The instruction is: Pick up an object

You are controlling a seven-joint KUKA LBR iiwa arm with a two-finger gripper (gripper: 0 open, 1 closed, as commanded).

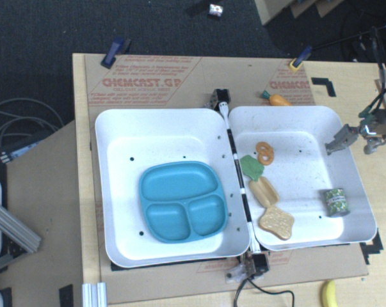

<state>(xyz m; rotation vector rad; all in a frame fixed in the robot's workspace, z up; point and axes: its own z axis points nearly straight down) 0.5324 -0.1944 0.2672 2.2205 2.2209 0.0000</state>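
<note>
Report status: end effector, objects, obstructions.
End effector open at right bin's right rim, holding nothing. Small green patterned block nearest, untouched. Nothing in the way.

Two white bins sat side by side. One blue divided tray lay in the left; five small items lay in the right: pretzel, green piece, tan roll, cracker, green-patterned block.

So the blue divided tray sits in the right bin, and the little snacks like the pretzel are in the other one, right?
Not quite. The camera view shows the blue divided tray in the left bin, not the right. The pretzel and the other little snacks do lie in the other one, the right bin, near its left wall.
</note>
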